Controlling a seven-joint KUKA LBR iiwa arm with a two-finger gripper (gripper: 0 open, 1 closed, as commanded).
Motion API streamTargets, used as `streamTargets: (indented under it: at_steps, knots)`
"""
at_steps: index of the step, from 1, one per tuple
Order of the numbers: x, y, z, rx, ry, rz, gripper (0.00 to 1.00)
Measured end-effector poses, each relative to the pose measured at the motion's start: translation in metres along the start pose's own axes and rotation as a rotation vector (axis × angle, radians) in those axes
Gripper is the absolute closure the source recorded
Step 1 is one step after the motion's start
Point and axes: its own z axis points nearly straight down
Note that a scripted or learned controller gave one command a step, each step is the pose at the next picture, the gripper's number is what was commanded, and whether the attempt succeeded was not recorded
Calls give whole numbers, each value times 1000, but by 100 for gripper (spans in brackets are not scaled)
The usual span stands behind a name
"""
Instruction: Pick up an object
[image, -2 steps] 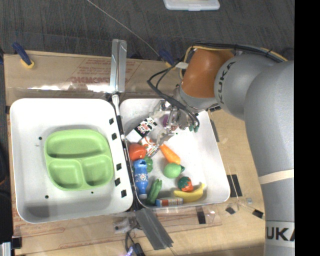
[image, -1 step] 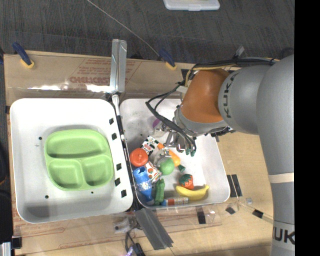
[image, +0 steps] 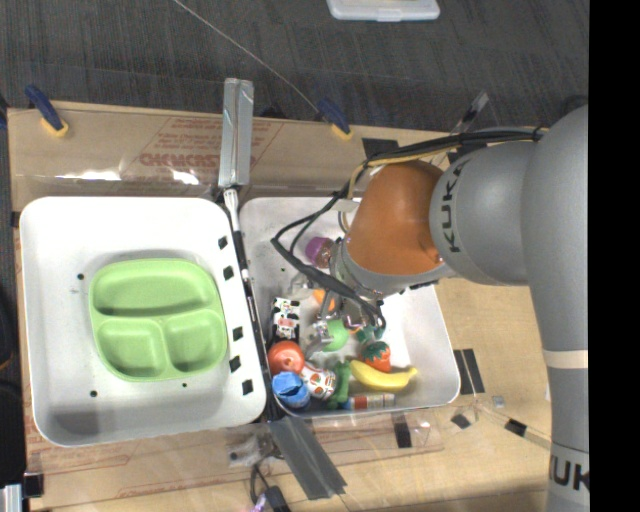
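1. Down in the right bin (image: 432, 330) sits my hand (image: 345, 322), lowered into the pile of small toys near the bin's middle; I cannot tell whether it is spread or pressed together, because my orange wrist band (image: 395, 220) and the cables cover most of it.
2. Nothing shows clearly between my fingers, so I cannot say that I hold anything.
3. A light green round toy (image: 338, 338) lies right at my hand, touching or nearly touching it; which, I cannot tell.
4. A yellow banana (image: 383, 377) lies toward the near edge of the right bin, just beside a red toy with a green top (image: 376, 353).
5. A red tomato-like ball (image: 286, 357) rests near the bin's left wall, with a blue cup-like piece (image: 289, 388) just below it in the near-left corner.
6. A small black-and-white block (image: 287, 318) lies above the red ball, close to the divider between the bins.
7. A purple piece (image: 318, 250) peeks out beside my wrist, toward the far side of the bin.
8. The left bin (image: 50, 300) carries a green compartment tray (image: 157, 318), lying flat near its middle, well apart from my hand.
9. Both bins stand side by side on the table (image: 130, 140), which is covered with brown cardboard.
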Motion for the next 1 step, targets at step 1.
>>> streamTargets:
  at_steps: [1]
  knots:
    - [-4, -4, -14, 9, -10, -7, 100]
